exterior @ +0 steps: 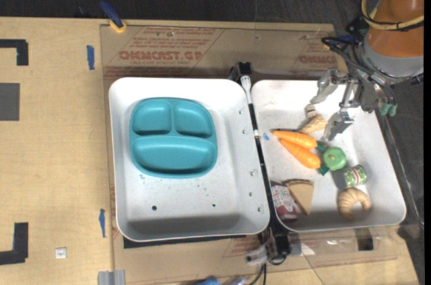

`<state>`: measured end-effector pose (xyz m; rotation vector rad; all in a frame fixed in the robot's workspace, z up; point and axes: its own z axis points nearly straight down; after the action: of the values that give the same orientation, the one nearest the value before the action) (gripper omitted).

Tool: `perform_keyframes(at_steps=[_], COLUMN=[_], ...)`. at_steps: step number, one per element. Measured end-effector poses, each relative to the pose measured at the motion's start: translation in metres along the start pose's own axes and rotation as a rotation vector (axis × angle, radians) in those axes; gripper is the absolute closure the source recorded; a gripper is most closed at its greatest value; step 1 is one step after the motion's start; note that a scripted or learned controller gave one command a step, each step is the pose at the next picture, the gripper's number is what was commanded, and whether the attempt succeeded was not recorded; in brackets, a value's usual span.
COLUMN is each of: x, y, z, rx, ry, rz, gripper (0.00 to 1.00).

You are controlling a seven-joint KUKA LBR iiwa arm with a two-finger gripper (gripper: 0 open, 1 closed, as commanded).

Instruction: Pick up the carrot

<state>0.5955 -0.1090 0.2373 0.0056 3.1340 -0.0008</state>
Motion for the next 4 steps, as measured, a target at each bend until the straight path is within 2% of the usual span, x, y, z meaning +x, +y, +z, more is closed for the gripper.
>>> perform_keyframes(at_steps=[1,2,3,4], x=[0.002,0.022,0.058,0.054], y=[0.012,-0.005,0.005,0.005], z=[0.1,0.141,0.146,0.131], rx=[-0.003,-0.001,0.0,0.001], ry=[0.01,-0.002,-0.01,-0.024], rz=[-0.067,0.171,0.272,0.271], gripper=[0.0,0.0,0.0,1.0])
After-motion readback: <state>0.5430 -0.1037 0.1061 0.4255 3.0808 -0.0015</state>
